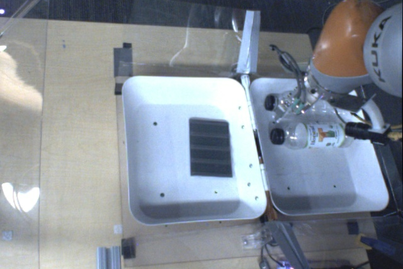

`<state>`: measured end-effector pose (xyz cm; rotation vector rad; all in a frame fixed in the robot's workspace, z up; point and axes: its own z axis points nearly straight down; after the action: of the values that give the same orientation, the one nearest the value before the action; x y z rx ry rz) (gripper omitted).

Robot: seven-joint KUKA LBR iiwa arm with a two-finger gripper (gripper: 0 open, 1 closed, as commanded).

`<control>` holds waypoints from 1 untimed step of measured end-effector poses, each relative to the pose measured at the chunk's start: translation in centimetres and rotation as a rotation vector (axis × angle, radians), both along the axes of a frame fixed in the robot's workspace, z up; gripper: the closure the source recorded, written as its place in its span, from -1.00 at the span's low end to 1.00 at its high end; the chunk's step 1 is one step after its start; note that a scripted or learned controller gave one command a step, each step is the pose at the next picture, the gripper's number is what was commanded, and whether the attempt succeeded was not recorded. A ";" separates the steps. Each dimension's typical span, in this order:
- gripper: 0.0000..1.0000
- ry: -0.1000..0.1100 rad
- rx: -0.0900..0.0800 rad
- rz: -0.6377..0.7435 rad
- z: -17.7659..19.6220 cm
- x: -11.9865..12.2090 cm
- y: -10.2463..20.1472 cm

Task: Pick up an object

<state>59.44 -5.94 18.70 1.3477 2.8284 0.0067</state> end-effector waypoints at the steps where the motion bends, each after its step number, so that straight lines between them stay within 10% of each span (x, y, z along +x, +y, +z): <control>1: -1.00 0.000 0.000 0.000 0.0 0.0 0.0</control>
<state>59.44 -5.96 18.70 1.3483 2.8283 0.0065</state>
